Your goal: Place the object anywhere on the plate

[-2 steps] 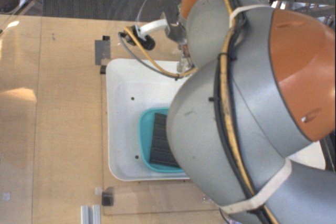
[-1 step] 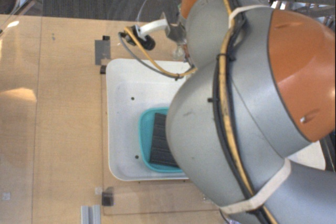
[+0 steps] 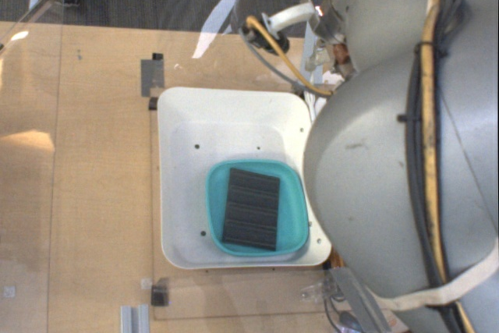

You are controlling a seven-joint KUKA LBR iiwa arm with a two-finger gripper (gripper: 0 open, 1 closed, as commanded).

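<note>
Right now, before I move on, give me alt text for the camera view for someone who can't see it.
A dark ridged block lies flat on a teal plate inside a white bin on a wooden bench. The grey arm looms large at the right, covering that side.

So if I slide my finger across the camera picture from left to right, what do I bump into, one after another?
Bare wooden bench → white bin → teal plate → dark ridged block lying on the plate → big grey robot arm.
</note>
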